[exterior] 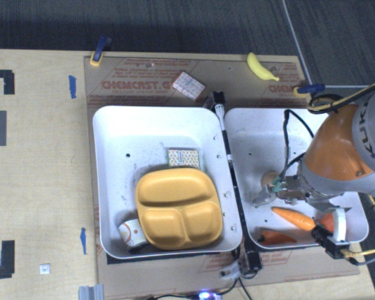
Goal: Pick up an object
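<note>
A wide tan bench (pixel 31 186) fills the scene, seen from above at a slant, and a sheet of brown cardboard (pixel 144 83) lies on it beneath two shallow white bins set side by side and touching. The left bin (pixel 106 167) holds a large yellow three-part tray (pixel 178 208) turned upside down, which covers most of its floor. A small patterned card box (pixel 184 158) sits just behind the tray, and a small white cup with orange marks (pixel 132 232) lies on its side at the tray's front left corner. The grey arm with its orange band (pixel 337 152) reaches in from the right and bends down over the right bin (pixel 256 130), hiding much of that bin's right half. Its gripper (pixel 276 187) is low near the middle of the bin floor, pointing left; whether the claw is apart or together cannot be told. An orange carrot (pixel 294 218) lies just in front of the gripper, and a second, redder carrot-like piece (pixel 278 236) rests along the front wall. Behind the bins, on the cardboard, lie a yellow banana (pixel 261 67) and a small checked packet (pixel 187 85), well apart from each other.
</note>
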